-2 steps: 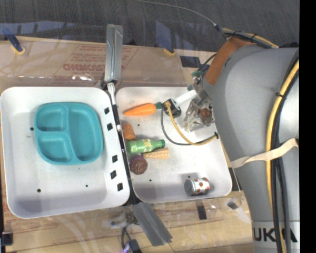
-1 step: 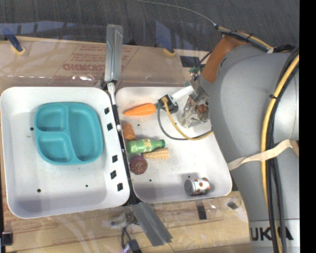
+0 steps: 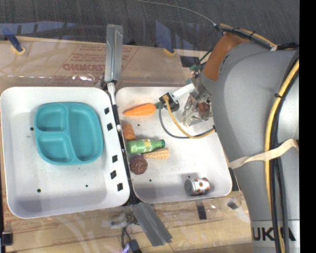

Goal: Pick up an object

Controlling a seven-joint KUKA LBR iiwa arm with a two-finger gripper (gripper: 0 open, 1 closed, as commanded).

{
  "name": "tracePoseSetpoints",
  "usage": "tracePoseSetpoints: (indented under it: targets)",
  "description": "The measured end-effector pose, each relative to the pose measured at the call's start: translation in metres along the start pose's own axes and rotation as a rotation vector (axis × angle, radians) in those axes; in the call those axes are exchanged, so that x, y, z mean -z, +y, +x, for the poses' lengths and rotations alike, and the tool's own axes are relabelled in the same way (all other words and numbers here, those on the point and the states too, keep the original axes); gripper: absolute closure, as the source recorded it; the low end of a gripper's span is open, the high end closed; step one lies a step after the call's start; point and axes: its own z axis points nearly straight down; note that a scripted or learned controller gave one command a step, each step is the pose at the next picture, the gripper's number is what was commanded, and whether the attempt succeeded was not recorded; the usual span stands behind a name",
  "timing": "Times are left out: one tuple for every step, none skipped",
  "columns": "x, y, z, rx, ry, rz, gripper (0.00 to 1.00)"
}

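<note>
One orange plastic carrot (image 3: 140,109) lies at eleven o'clock in the right white bin (image 3: 213,154), with one green bottle (image 3: 145,145) and one spotted can (image 3: 197,185). The jaws' state is unclear on the gripper (image 3: 196,109), which hovers at two o'clock. One teal divided plate (image 3: 68,132) sits left on the cardboard-covered surface (image 3: 52,62).

A robot lab: grey arm (image 3: 253,115), two white bins (image 3: 21,194), taped cardboard-covered bench (image 3: 58,62).

Both bins (image 3: 21,194) look like smooth white plastic with a soft sheen. The teal tray (image 3: 68,132) is matt plastic. The green bottle (image 3: 145,145) is glossy, the can (image 3: 197,185) shiny metal. The arm (image 3: 253,115) has a smooth grey satin shell.
</note>
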Motion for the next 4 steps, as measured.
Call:
tracePoseSetpoints:
  targets:
    - [-0.011,0.002,-0.002,-0.008,0.000,-0.002,1.00]
    - [0.000,0.000,-0.001,0.000,-0.002,0.002,1.00]
    - [-0.011,0.002,-0.005,-0.008,0.000,-0.002,1.00]
    - [0.000,0.000,-0.004,-0.001,-0.002,0.002,1.00]
